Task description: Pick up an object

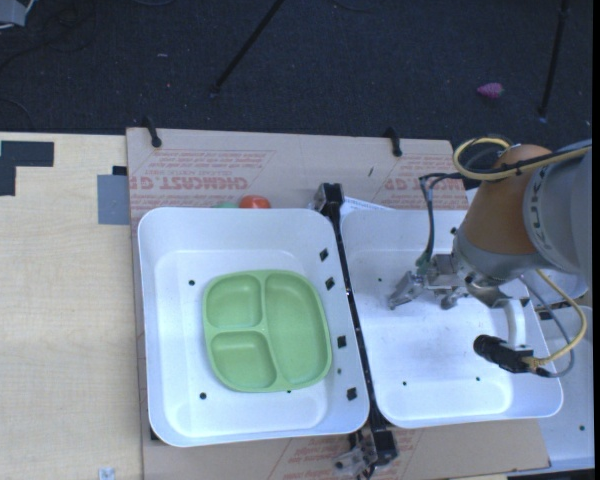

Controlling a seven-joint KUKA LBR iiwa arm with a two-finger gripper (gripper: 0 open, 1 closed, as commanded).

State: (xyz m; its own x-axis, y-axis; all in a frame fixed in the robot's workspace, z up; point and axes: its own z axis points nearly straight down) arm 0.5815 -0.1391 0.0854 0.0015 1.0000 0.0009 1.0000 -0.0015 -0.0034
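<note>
One green three-compartment plate (267,330) lies flat in the middle of the left bin (170,268), one of two white bins. At its three o'clock, over the right bin (450,398), the single gripper (405,293) hangs with fingers spread, holding nothing. One small red-orange object (254,203) sits just beyond the left bin's rim at twelve o'clock.

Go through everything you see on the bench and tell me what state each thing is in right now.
Green divided plate: flat in the left bin, right side up.
Gripper: over the right bin, holding nothing visible.
Small red object: outside, behind the left bin's far rim.
</note>
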